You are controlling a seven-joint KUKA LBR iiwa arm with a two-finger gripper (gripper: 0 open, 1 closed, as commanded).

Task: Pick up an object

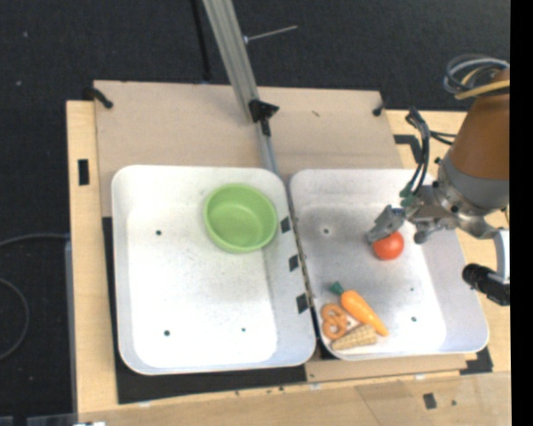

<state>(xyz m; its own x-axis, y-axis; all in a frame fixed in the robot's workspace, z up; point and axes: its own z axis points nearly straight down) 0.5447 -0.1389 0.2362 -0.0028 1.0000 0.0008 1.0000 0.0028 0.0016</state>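
Gripper (398, 227) low over the right bin (444, 327), fingers apart, one grey finger (382, 228) just up-left of the red tomato (389, 247), the other to its right. Tomato just below the fingertips, touching or nearly so, not visibly clamped. Round, so no long axis to line up. Same bin, near front corner: carrot (362, 310), pretzel (335, 320), cone (356, 337). Left bin (142, 327): one green bowl (240, 218).

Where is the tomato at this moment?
The tomato lies in the right bin, in its upper middle, directly at the tool. The carrot lies below it, near the front edge.
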